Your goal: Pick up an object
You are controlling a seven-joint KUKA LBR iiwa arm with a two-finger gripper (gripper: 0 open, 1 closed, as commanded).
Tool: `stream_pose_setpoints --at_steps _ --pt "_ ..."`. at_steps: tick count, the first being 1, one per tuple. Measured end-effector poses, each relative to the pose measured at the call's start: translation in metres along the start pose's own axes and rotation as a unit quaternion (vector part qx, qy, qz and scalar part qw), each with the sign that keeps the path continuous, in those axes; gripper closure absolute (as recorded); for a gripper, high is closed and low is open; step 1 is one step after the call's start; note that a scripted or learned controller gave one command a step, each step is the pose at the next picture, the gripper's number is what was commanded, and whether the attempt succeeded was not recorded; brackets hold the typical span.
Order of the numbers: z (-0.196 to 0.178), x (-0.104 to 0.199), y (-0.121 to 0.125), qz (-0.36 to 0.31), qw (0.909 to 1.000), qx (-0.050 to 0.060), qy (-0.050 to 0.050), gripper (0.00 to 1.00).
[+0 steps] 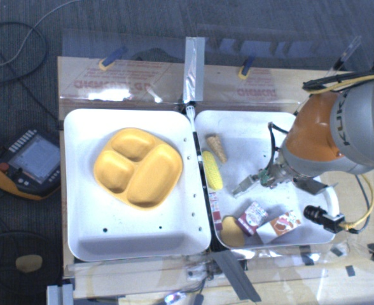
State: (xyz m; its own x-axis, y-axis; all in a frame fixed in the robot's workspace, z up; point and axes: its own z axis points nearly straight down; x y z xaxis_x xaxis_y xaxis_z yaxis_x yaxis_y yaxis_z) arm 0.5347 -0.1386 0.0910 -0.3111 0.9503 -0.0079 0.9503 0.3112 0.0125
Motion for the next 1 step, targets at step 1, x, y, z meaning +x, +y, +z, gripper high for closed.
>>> stream_pose_setpoints --at_steps 1 --pt "0.0014 -0.0054 0.0539 0.048 0.9988 0.001 0.0 0.0"
